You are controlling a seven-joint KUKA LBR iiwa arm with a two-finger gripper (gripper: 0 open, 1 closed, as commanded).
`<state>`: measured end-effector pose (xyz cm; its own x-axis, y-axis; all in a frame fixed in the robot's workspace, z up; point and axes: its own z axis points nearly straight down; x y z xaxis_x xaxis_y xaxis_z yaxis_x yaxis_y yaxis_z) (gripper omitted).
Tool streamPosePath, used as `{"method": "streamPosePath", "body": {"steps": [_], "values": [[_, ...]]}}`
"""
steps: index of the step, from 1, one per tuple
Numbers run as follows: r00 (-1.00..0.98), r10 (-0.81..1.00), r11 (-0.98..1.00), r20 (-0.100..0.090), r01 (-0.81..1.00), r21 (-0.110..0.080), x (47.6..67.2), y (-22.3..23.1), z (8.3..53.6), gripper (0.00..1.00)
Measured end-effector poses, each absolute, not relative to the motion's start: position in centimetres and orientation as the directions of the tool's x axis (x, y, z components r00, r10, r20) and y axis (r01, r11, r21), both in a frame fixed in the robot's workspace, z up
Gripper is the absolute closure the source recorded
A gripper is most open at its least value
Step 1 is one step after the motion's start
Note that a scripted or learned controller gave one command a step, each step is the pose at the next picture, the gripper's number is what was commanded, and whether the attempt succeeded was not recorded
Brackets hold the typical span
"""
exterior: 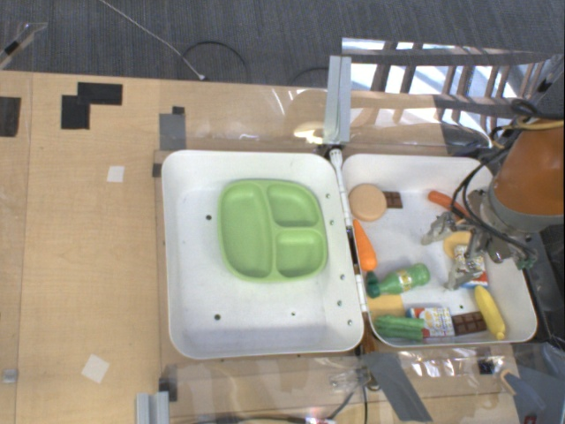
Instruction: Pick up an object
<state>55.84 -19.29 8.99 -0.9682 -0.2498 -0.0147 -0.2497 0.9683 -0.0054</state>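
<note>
Camera view, from above the bench (79,263): two shallow white bins sit side by side on the pale wooden top. The left bin (203,325) carries a green divided plate (271,229) near its middle, three compartments showing, set a little toward the bin's far edge. The right bin (410,170) is the crowded one. A round tan disc (368,202) lies in its far-left corner, with a small dark brown block (394,200) touching its right side. An orange carrot (364,246) lies along the left wall, pointing toward the near edge. Just beside it, nearer the middle, a green bottle with a yellow label (400,280) lies on its side. Along the near edge there is a green cucumber-shaped piece (399,327), a yellowish piece (385,305) above it, a small printed packet (430,319), and a brown chocolate-like bar (470,322). A yellow banana-shaped piece (490,312) lies tilted in the near-right corner. An orange-red piece (441,200) sits near the far edge, partly behind a black cable.

The arm (530,175) comes in over the right wall, its orange band plain to see. The gripper (459,253) hangs over the right half of that bin, metal fingers (438,230) spread apart and pointing down, with a yellow object (458,242) showing between and beneath them. I cannot tell whether they touch it; nothing is clearly clamped.
</note>
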Motion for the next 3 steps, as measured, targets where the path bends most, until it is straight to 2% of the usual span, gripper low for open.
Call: {"method": "streamPosePath", "body": {"steps": [1,2,3], "values": [[-0.967,-0.252,0.968,-0.03,-0.252,-0.013,56.4,-19.3,10.6,1.0],[-0.967,-0.253,0.968,-0.028,-0.252,-0.012,56.3,-19.2,10.5,0.0],[-0.958,-0.287,0.958,-0.012,-0.287,-0.006,58.2,-20.5,8.9,0.0]]}}
